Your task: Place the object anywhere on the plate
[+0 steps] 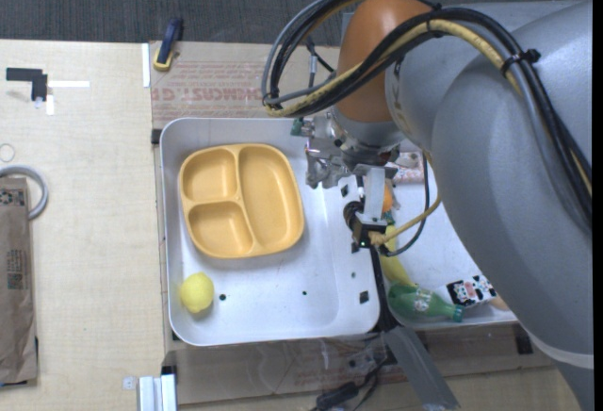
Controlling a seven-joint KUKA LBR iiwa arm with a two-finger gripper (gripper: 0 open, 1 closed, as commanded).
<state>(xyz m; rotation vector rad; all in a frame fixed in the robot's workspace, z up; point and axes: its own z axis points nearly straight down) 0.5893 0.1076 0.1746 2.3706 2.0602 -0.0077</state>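
A yellow plate (268, 197) with three compartments lies in the upper left of the left white bin (320, 305); nothing lies on it. A small yellow lemon-like ball (197, 292) rests on the bin floor near the front left corner, below the plate. My gripper (344, 188) hangs over the bin's right side, just right of the plate's edge, under the orange wrist band. It is well apart from the ball. I see nothing held at its tip.
The right bin holds a banana (394, 265), a green bottle (424, 304) and a small black-and-white pack (471, 291), partly under the arm. A blue-and-yellow tool (169, 43) lies behind the bins. A brown paper bag (14, 277) sits far left.
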